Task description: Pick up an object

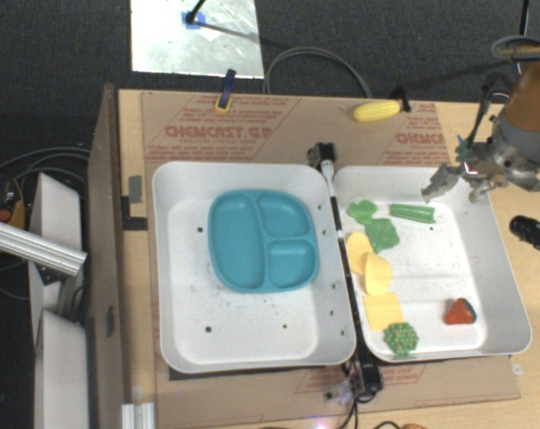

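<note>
My gripper (452, 182) hangs over the upper right corner of the right bin (498, 266), its two fingers spread apart with nothing between them; one fingertip reaches toward the bin's middle, the other sits nearer my wrist.

Just beside that fingertip and below it lies a green bar (412, 212), a long thin piece whose long axis runs nearly across the bin, left to right, tilted slightly down at its right end; that right end points toward my gripper, though I cannot quite tell whether the fingertip touches it or hovers above.

Left of the bar sits a leafy green piece (363, 210), and just below that a larger green leaf (383, 234); along the bin's left wall run three yellow pieces in a column: a yellow slice (358, 248) leaning lengthwise down the wall, a rounded yellow chip (377, 273) below it, and a yellow square (383, 310) lying flat beneath; a green broccoli head (400, 337) rests at the bin's lower edge, touching that square's corner; a red strawberry (460, 312) lies well apart, toward the lower right.

The left bin (185, 329) bears a blue divided plate (262, 240); a yellow banana (376, 110) lies on the cardboard behind the bins.
</note>
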Controlling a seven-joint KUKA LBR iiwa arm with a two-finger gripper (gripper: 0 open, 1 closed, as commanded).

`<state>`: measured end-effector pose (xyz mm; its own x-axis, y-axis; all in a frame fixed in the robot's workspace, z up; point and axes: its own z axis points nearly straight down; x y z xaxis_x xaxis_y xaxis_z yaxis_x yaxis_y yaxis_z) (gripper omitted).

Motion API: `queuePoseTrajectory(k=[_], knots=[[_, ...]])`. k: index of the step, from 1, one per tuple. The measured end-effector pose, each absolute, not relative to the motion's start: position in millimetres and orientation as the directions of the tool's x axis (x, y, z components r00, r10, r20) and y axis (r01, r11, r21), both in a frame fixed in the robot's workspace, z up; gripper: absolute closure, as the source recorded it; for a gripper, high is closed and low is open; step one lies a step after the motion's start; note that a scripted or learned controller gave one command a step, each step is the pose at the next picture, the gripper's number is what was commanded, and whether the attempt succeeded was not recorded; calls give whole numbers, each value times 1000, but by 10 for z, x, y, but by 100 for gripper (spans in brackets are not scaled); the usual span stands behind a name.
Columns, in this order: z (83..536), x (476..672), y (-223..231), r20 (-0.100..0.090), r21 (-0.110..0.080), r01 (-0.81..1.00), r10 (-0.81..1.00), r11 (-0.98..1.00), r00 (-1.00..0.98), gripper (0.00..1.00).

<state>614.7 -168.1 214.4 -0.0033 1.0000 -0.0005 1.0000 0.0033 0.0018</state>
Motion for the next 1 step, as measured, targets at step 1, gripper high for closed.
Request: queuePoseTrajectory(k=[1], knots=[[806, 6303, -1531, 0, 2, 1000, 1000, 7, -7, 0]])
